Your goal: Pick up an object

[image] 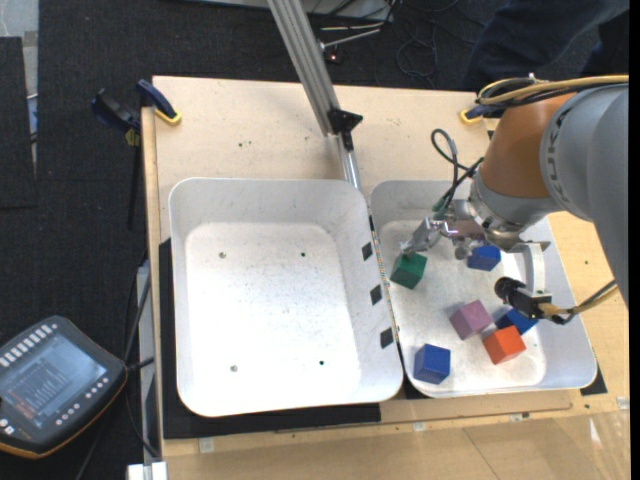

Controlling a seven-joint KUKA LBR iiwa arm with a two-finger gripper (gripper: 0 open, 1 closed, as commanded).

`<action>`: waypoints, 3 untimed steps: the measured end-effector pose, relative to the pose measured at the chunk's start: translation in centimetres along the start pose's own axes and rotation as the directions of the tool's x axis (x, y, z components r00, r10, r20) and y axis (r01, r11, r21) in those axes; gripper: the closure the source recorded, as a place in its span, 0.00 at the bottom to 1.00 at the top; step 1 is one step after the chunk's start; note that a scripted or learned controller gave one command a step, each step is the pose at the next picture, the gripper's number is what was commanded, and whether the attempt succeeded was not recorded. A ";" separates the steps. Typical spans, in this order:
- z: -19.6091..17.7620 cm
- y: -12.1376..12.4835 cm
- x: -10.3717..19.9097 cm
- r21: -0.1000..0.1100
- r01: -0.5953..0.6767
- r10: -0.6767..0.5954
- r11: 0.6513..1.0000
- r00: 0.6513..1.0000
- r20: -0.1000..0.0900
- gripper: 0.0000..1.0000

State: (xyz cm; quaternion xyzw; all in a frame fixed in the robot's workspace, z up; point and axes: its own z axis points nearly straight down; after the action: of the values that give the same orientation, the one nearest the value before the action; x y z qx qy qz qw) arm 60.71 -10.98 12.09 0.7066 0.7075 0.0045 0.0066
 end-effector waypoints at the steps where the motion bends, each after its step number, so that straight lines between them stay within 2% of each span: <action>1: 0.5 0.4 0.0 -0.010 -0.004 0.004 1.000 1.000 0.001 0.00; 2: -0.7 0.7 -0.1 -0.017 -0.003 0.003 1.000 1.000 0.002 1.00; 3: -6.9 0.9 -0.7 0.008 0.000 0.000 1.000 1.000 -0.001 1.00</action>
State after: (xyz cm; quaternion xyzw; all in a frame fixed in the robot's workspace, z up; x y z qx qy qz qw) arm 61.54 -11.66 19.03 0.7066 0.7076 0.0019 0.0034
